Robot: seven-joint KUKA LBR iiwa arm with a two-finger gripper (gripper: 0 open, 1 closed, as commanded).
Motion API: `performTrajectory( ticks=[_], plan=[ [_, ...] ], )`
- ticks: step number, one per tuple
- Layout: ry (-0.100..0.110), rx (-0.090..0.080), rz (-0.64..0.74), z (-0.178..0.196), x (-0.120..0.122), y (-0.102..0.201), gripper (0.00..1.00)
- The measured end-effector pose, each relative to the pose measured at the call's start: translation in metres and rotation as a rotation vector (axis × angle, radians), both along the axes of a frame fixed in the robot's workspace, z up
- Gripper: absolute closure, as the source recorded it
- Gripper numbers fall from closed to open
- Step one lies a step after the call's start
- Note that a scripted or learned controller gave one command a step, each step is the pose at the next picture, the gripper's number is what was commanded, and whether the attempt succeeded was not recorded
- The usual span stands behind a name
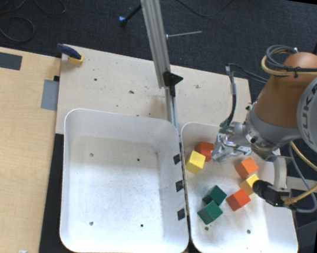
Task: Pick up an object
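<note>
Tool [224, 149] hangs low in the right white bin [260, 240]; I cannot tell its opening. Just left sit a small orange block [204, 148] and yellow block [196, 161], probably light, rigid, smooth; flat opposite faces suit gripping. Pale wooden desk [6, 146], dark floor beyond.

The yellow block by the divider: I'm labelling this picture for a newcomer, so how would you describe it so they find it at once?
Look in the right bin, at its upper left corner beside the divider. The yellow block sits there, just left of the gripper, touching an orange block behind it. The other yellow block lies farther right.
</note>
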State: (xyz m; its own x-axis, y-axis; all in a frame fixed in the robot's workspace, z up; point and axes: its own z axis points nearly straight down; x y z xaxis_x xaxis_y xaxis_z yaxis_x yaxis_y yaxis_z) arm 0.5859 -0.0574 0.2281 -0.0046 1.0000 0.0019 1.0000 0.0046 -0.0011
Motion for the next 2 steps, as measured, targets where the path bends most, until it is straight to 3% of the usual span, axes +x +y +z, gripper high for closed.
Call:
performTrajectory(
  ticks=[2],
  plan=[
    [0.004,0.0,0.0,-0.004,0.012,0.114,1.0]
  ],
)
